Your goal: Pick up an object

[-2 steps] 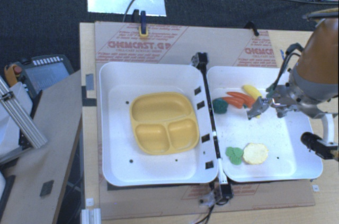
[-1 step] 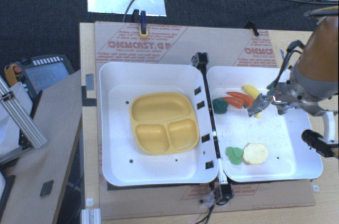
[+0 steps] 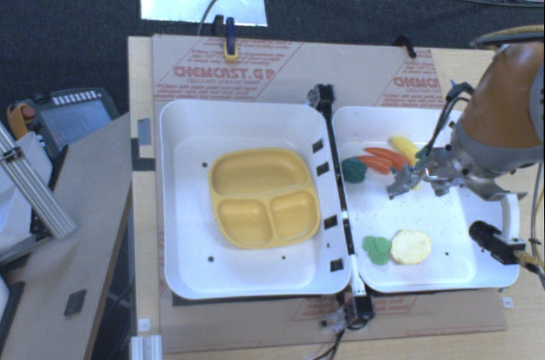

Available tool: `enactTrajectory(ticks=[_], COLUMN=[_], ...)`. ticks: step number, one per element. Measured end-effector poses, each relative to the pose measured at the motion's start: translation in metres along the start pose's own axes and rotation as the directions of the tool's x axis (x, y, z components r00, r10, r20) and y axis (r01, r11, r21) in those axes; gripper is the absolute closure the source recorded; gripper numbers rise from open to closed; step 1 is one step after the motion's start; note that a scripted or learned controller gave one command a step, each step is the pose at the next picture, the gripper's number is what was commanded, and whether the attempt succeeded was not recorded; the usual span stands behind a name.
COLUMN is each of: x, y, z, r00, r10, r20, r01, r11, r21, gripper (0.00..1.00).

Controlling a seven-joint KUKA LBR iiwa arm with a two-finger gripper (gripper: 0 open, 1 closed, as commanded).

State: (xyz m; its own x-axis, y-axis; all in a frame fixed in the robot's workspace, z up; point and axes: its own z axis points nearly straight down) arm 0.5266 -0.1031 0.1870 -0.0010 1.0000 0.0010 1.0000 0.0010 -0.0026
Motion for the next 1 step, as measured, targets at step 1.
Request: enactTrajectory(ticks=[1], x=[-0.0067], y=[-0.0038], z=[0.0597], r00=[1.000], r10=[0.000], r20=[0.000], r01=[0.000], r11=[1.000], r21=[0.002], gripper=[0.00])
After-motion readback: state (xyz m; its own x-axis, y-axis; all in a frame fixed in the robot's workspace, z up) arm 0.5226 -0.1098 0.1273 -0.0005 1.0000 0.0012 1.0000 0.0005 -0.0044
